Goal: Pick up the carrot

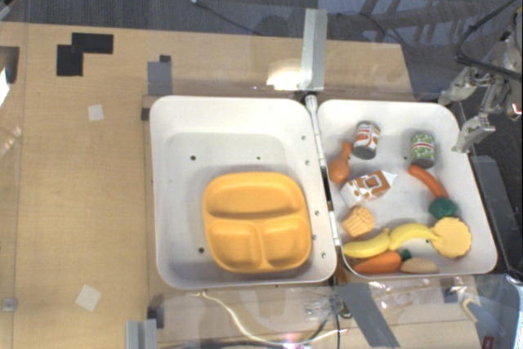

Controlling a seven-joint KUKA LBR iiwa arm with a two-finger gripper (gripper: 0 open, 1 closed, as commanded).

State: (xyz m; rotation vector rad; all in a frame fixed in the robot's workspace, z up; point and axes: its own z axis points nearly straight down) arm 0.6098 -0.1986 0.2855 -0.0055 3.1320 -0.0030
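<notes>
An orange carrot [427, 180] with a green top lies slanted near the right wall of the right bin [486, 245]. A second orange, carrot-like piece [377, 262] rests at that bin's front edge under a banana [368, 245]. My gripper [464, 112] hangs over the bin's far right corner, above and to the right of the carrot and apart from it. Its two metal fingers stand spread, open, with nothing between them.
The right bin also holds two small cans [367, 140] [422, 149], a drumstick [339, 166], a small carton [368, 187], a waffle piece [358, 220], a second banana [413, 235] and a yellow round piece [452, 237]. A yellow divided tray [257, 220] sits in the left bin [176, 176].
</notes>
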